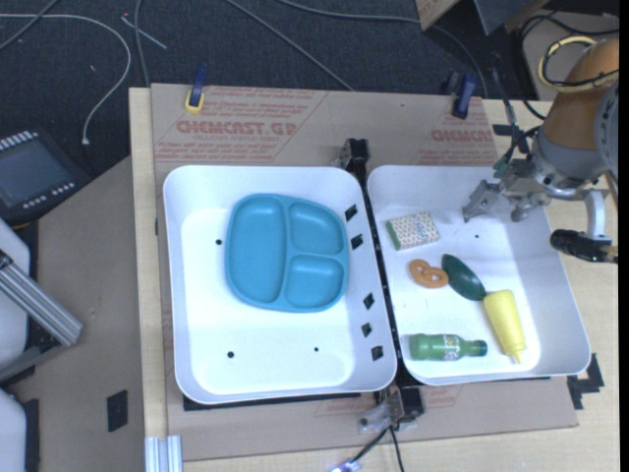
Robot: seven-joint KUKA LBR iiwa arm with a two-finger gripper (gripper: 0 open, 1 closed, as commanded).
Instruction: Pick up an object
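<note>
Camera view: counted two white bins, side by side on a cardboard sheet (295, 116). In left bin (197, 293), one blue plate (287, 252) with three compartments, lying flat. In right bin (550, 264), five small things to pick from: one patterned packet (413, 229) near the far left, one brown pretzel (428, 274) just beside one dark green piece (464, 277), one yellow bottle (505, 323) lying down with its tip toward the near rim, and one green bottle (447, 346) lying on its side close to the near rim. Also two blue clamps (197, 96) at the far edge of the sheet.

Gripper (496, 210) over the far part of the right bin, fingers spread apart, grasping nothing, well apart from the packet.

Arm (575, 136) cut off by the right edge. Print on the packet and label on the green bottle too small to read. Cannot tell what the dark green piece is.
</note>
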